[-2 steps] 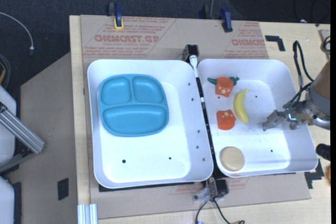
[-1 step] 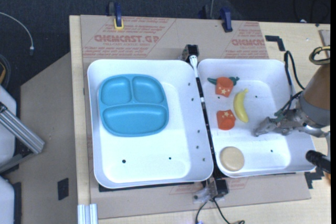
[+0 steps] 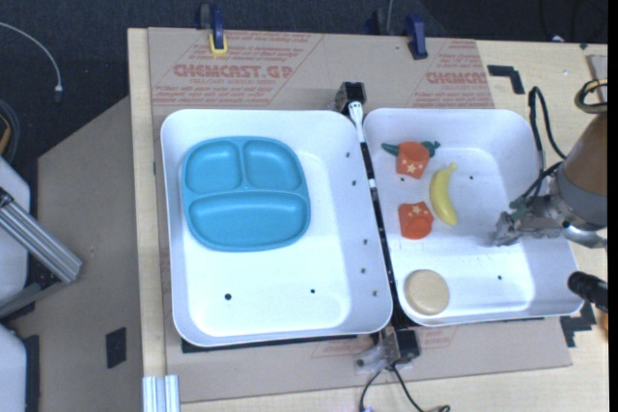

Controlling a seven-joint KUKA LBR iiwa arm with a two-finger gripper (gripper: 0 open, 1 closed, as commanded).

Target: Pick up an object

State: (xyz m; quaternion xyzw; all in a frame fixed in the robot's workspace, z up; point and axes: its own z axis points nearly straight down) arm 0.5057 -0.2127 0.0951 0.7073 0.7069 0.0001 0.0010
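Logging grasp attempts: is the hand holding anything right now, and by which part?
Nothing is held. The hand sits low over bare floor of the right bin, apart from the banana and the other objects.

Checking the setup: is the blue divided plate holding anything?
Empty. All three compartments of the blue plate show bare blue, and it lies flat in the left bin.

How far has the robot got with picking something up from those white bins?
Nothing looks picked up yet. The banana, the two red toy fruits and the beige disc all lie in the right bin. The gripper is low at that bin's right side, apart from them, with nothing visible in it. Reaching an object, grasping and lifting all remain.
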